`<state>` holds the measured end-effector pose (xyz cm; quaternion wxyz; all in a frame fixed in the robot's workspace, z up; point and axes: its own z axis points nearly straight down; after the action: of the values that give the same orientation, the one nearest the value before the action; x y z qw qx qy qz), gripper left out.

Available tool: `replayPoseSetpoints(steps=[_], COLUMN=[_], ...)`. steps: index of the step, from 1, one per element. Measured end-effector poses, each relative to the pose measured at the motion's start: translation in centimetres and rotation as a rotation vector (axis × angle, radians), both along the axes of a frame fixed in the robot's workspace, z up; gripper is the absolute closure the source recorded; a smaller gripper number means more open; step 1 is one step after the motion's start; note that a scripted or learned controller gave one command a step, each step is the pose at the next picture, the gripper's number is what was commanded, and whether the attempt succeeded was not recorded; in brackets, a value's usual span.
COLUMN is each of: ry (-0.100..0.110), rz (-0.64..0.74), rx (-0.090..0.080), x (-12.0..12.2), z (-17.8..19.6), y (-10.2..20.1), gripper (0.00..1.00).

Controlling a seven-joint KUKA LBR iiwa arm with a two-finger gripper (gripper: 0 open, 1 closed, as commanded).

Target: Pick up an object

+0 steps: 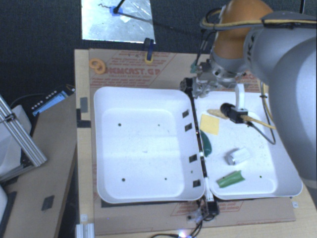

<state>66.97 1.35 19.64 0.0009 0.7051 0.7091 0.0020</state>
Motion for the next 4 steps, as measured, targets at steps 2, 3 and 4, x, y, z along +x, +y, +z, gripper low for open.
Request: replayPoseSetpoints(steps=[2,3,4], ry=[-0.006,-0.007,-0.001], rz=[0.010,0.005,-0.015], rx=[0.006,0.006,-0.004], x=[-3.5,-8.7,-7.8], z=[17.7,27.3,28.9], y=[19.9,22.4,11.5], gripper=[1.00,1.00,1.00])
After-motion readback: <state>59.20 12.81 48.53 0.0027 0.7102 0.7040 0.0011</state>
